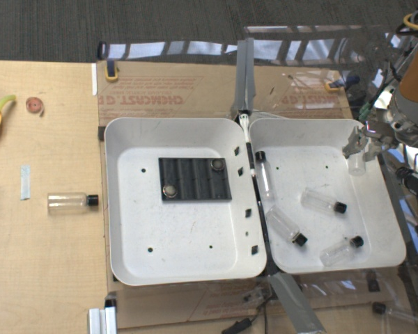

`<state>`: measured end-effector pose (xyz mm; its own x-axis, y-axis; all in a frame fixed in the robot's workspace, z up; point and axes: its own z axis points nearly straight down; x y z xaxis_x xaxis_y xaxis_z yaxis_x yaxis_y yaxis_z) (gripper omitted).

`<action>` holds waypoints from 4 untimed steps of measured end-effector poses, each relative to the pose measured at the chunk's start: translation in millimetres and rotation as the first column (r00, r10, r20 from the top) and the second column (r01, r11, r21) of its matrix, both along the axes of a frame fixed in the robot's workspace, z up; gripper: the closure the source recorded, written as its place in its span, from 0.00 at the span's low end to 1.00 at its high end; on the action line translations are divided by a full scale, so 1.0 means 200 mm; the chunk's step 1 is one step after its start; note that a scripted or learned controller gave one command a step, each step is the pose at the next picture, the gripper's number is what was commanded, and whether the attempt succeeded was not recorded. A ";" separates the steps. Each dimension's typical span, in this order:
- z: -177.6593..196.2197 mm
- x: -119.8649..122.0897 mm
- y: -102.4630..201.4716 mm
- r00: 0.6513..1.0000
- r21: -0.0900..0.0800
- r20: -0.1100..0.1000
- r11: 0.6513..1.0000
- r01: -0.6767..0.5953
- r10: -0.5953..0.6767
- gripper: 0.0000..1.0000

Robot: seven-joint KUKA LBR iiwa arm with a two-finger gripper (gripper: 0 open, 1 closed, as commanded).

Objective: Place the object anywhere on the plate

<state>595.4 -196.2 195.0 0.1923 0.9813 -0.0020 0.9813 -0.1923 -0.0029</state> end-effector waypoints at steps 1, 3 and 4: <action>0.58 0.32 -0.07 0.996 -0.001 0.002 0.996 0.085 -0.085 1.00; -0.13 -0.38 0.20 1.000 0.002 -0.001 1.000 -0.017 0.017 1.00; 0.10 0.05 0.05 0.987 0.000 0.001 0.987 0.163 -0.163 1.00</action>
